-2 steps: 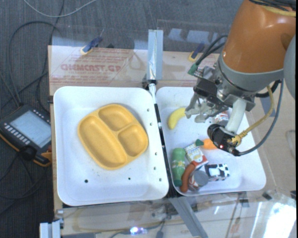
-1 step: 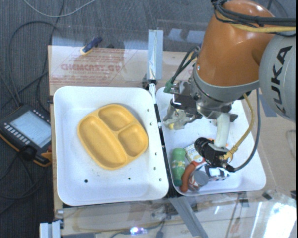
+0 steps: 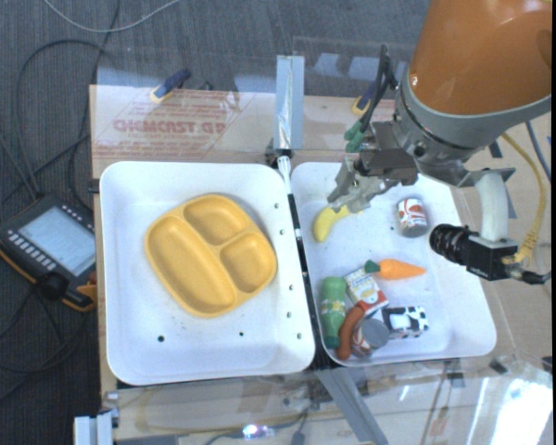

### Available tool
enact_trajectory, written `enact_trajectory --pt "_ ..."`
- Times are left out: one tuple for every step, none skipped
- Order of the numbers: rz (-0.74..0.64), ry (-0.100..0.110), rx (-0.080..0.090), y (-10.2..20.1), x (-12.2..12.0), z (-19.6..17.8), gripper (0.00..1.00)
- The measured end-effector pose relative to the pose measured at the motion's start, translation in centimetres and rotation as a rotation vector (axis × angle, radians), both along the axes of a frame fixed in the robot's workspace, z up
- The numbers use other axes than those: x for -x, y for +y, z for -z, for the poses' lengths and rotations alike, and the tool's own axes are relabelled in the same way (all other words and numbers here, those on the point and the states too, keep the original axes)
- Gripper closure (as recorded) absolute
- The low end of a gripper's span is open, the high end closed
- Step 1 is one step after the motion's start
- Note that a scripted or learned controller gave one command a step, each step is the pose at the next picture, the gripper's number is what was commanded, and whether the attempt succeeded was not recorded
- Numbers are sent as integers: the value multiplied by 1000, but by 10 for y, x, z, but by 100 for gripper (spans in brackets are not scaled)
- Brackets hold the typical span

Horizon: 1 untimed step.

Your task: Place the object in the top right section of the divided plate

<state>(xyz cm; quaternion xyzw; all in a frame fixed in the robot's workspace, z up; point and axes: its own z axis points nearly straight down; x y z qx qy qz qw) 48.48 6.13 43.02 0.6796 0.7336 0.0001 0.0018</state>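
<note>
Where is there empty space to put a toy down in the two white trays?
Bare floor rings the yellow divided plate in the left bin, widest along the bottom edge. In the right bin, it is crowded near the carrot and green bottle; bare beside the can.

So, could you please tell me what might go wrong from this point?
1. The gripper hangs over one end of the banana, so a grasp there may be off-centre and slip.
2. The banana lies close to the right bin's left wall, which could obstruct the approach.
3. The divided plate sits rotated in the left bin, so its top right section is easy to misjudge.
</note>
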Motion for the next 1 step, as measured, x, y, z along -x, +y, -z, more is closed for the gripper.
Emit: enact_trajectory --pt "-207 6 -1 29 1 73 100"
